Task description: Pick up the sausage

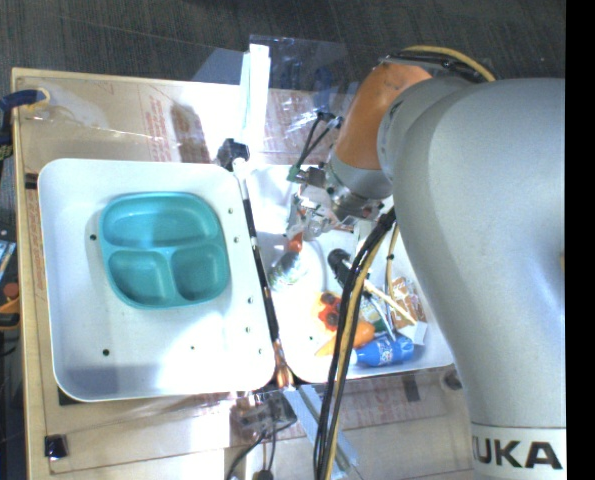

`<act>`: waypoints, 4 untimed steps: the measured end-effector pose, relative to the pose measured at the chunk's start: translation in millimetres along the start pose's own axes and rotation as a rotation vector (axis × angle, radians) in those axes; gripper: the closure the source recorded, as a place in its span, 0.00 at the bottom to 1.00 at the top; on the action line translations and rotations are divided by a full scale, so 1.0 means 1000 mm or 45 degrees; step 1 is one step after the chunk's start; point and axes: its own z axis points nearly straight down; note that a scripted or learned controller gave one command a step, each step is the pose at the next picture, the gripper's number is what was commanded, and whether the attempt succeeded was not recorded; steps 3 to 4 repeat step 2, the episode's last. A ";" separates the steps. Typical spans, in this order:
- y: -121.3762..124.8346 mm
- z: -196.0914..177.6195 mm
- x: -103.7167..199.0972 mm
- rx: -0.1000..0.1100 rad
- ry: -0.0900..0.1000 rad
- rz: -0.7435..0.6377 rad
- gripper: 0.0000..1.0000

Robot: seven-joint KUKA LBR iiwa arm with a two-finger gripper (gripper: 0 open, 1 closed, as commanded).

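My gripper (299,230) hung low over the right bin's (302,353) upper left, grasp state unreadable; the sausage could not be picked out of the clutter (369,330), so I judged this the reach step, next needing a located target.

Two shallow white bins are borne by the bench (127,108): the right bin (277,193) under the gripper (299,236), the left bin (67,268) beside it.
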 end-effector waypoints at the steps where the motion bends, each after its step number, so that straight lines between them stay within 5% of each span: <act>1: 0.002 -0.133 -0.022 -0.042 0.009 0.010 1.00; 2: 0.002 -0.132 -0.021 -0.040 0.009 0.010 0.00; 4: 0.002 -0.132 -0.021 -0.040 0.009 0.010 0.00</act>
